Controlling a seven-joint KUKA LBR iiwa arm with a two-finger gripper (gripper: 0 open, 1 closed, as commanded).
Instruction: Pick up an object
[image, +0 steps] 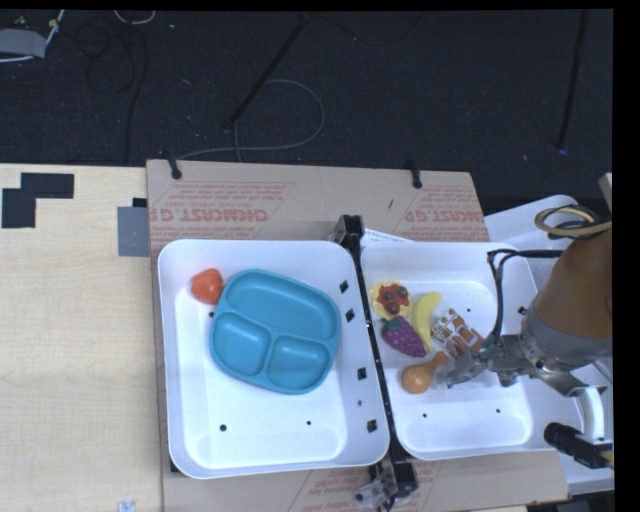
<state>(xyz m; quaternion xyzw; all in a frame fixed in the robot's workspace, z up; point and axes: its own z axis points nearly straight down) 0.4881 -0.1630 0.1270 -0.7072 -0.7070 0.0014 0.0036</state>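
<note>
The arm (580, 300) reaches in from the right, low over the right bin (470, 435); its gripper (462, 372) sits among the toys near the bin's middle, and whether it is spread or closed cannot be told, the tips being too small and dark against the clutter; nothing is seen clamped in it; just left of the tips lies an orange-brown pear-shaped toy (420, 377), close to them, contact unclear; above it a purple bunch of grapes (404, 338), a yellow banana (428, 312), a yellow toy with red marks (390, 297) and a brown-and-white packet (455, 330), all crowded together; the left bin (200, 440) holds a blue divided plate (274, 331) and, at its upper left edge, an orange-red round toy (207, 286); both bins rest on cardboard (300, 200) laid over the pale wooden surface (70, 350)
</note>
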